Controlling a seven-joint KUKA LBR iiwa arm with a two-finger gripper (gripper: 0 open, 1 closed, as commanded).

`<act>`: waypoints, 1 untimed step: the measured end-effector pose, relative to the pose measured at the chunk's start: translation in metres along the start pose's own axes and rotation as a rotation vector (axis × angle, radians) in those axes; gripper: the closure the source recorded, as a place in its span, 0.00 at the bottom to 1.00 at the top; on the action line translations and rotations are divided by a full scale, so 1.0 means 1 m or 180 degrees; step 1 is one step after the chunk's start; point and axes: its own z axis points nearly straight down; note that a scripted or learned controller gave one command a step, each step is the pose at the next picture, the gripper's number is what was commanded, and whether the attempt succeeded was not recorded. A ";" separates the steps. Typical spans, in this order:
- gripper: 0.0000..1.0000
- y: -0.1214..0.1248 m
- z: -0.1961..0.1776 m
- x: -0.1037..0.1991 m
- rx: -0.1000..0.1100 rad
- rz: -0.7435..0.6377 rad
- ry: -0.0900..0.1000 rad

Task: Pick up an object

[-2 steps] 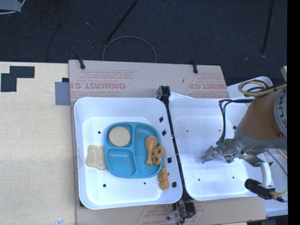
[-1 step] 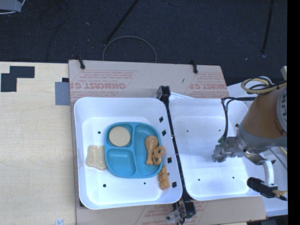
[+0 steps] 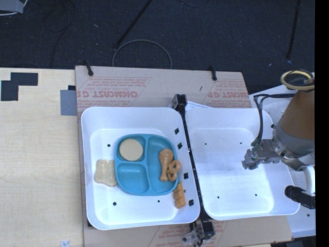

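A pale wooden bench [image 3: 36,163] carried two shallow white plastic bins on cardboard. Low in the left bin [image 3: 97,122], a small tan ridged piece [image 3: 179,195] lay beside a blue divided plastic tray [image 3: 138,181] holding a tan pretzel-shaped toy [image 3: 168,164] and a round beige disc [image 3: 130,150]; a pale bread-like slice [image 3: 106,172] touched its left edge. At the right bin [image 3: 226,210], the grey gripper [image 3: 252,160] hovered mid-right.
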 end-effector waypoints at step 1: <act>1.00 0.001 -0.048 -0.001 -0.0006 0.0003 -0.0002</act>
